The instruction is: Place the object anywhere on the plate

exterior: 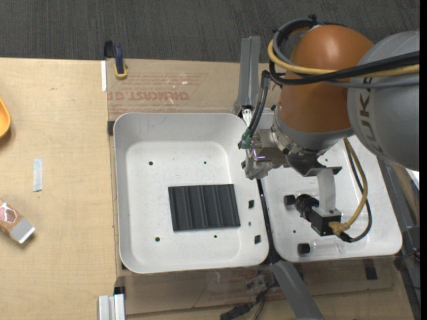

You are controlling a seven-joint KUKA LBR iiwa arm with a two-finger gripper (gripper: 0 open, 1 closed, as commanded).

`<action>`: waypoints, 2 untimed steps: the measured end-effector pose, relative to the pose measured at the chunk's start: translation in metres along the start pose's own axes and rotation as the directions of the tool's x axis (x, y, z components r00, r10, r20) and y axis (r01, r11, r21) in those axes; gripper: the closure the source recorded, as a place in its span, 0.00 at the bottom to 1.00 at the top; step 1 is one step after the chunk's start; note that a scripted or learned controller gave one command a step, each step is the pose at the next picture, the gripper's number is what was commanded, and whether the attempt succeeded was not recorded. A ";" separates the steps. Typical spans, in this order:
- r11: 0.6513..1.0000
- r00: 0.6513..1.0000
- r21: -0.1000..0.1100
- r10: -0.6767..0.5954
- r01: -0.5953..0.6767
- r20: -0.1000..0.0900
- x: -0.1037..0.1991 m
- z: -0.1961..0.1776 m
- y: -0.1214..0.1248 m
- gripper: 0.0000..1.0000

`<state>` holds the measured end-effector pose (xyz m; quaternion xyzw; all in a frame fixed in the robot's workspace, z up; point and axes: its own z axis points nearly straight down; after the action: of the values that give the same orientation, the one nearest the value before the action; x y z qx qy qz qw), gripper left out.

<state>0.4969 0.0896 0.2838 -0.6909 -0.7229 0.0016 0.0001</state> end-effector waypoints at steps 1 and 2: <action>0.983 0.983 0.002 -0.182 0.182 0.000 0.027 0.023 -0.018 1.00; 1.000 1.000 0.004 -0.028 0.028 0.001 0.087 0.099 -0.013 1.00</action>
<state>0.4793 0.1756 0.1852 -0.6809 -0.7324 0.0032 0.0010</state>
